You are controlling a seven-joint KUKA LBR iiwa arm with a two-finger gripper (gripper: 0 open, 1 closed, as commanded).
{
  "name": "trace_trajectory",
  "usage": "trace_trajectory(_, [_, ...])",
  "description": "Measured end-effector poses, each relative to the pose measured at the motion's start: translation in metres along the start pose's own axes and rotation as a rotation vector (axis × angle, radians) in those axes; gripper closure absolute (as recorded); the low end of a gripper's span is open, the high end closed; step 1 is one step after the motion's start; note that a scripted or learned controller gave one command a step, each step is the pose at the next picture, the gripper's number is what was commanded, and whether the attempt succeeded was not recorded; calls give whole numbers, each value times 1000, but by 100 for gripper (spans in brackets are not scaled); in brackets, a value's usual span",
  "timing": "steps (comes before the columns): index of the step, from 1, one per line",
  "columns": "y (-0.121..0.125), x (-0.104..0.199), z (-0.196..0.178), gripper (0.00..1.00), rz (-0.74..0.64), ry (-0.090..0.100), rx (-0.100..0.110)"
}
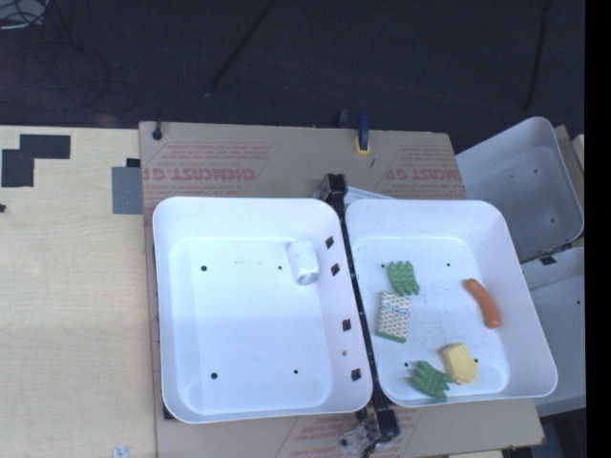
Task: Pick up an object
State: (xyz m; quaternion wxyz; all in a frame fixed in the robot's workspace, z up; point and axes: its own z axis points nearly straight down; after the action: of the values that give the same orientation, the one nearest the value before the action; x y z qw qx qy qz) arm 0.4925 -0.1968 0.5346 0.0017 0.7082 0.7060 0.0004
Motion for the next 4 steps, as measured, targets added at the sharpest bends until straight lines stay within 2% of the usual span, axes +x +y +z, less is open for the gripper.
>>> trace_trajectory(1, [4,2,-5,100,-7,1,7])
trace_trajectory(2, [12,-8,202,100,-3,5,13])
trace_trajectory(3, [27,33,107,100,-7,1,0])
trace_trajectory(4, [-12,40,346,100,-2,8,21])
